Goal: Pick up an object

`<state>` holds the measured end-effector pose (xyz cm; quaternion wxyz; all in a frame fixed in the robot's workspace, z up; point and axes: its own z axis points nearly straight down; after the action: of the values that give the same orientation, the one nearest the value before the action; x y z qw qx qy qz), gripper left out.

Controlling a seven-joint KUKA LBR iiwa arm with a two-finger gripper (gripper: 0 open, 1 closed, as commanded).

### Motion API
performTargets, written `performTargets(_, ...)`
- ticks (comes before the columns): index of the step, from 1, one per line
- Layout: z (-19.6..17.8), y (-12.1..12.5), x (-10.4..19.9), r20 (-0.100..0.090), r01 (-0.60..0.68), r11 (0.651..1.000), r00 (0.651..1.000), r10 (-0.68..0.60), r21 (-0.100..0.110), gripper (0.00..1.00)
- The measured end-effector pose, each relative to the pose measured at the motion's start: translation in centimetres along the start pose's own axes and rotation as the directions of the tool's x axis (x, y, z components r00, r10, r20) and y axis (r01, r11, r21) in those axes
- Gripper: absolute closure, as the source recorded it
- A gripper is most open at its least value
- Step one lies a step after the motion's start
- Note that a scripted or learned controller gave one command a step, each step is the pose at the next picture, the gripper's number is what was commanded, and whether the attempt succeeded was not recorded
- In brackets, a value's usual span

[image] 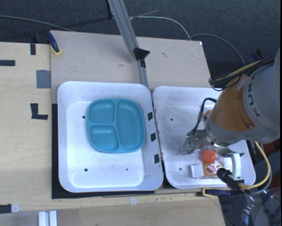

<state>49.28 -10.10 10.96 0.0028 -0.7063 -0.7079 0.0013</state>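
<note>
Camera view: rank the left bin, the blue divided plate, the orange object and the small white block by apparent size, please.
1. Left bin
2. Blue divided plate
3. Orange object and small white block: both look alike, and the arm partly covers the orange one, so I won't rank them.

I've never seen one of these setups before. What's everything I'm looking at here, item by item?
Bins: 2, white, side by side on the bench; left bin, right bin.
Divided plate: 1, light blue, three compartments, lying in the left bin.
Small objects: a few, orange and white, in the right bin's near right corner, partly hidden by the arm; exact count unclear.
Bench: 1, pale wood with dark tape marks, under a tan board that carries the bins.
Metal pole: 1, grey, slanting in from the top.
Cables: several, light and black, behind the bench.
Robot arm: 1, grey with an orange band, reaching from the right over the right bin.
Gripper: 1, dark, low over the right bin.
</note>
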Motion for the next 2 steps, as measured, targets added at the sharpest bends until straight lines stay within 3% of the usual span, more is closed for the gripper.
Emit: performTargets(2, -9.9, 0.6, 0.3, 0.003, 0.000, 1.000, 1.000, 0.000, -0.010, 1.00)
